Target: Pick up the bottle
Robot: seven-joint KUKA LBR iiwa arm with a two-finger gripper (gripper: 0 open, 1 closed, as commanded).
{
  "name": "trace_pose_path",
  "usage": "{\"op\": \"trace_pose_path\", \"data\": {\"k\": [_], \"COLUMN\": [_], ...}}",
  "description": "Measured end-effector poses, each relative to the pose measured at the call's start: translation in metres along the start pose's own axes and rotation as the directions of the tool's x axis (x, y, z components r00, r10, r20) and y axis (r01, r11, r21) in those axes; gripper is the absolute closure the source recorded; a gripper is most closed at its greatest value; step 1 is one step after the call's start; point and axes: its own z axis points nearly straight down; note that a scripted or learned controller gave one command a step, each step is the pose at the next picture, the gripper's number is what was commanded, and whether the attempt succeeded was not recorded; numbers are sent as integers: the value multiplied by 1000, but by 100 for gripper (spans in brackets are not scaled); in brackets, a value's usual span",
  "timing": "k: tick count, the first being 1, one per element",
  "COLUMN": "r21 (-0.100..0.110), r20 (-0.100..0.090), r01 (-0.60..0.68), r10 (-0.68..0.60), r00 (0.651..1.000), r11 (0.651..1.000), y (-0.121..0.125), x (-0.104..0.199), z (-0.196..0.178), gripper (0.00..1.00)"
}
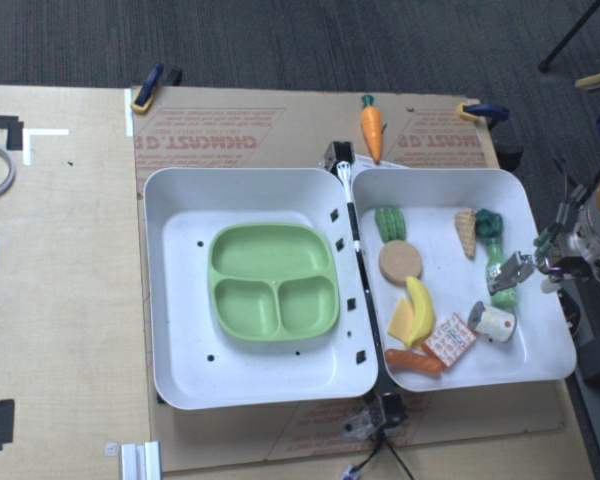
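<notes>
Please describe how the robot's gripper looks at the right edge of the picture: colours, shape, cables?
The gripper is small, of pale grey metal with dark parts, ending in thin silvery fingers. Thin dark cables run behind it. Fine markings are too small to read.

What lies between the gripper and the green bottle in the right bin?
In the camera view, nothing: the gripper is right at the green bottle, its tip over the bottle's lower part, with no other toy between.

One fixed cam above bench (60,268) — slanted down, both bins (170,298) framed.
</notes>
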Motion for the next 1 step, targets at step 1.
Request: {"op": "trace_pose_path", "data": {"k": [1], "r21": [0], "r20": [1], "r01": [0], "r10": [0], "r00": [1000], "r11": [1000], "y": [0], "x": [0], "z": [-9], "gripper": [100]}}
